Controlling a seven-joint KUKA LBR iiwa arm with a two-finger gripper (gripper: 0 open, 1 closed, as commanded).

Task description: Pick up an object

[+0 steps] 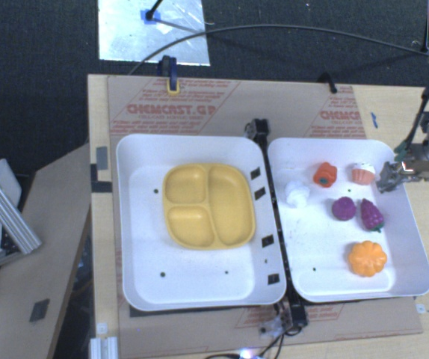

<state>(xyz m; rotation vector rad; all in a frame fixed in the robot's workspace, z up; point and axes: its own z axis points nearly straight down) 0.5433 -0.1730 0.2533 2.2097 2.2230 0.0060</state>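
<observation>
Under bins, brown sheet (199, 103) read "CHEMCAST GP" twice. Right white bin (409, 260) held six toy foods, orange pumpkin (367, 258) nearest front. Pincer (391, 176) hovered at right rim; finger state unclear.

Divided plate (208, 205) in left bin (136, 223); toys in right bin (412, 256)

You're looking at a robotics lab. The desk (394, 99) wears a taped-down cardboard sheet (229, 99) stamped with a supplier's name. Clamp (171, 73) at 12 o'clock; loose cables (304, 28) over dark carpet (28, 51). Aluminium framing (5, 212) at 9 o'clock. Two white bins (199, 294) hold toy food.
</observation>
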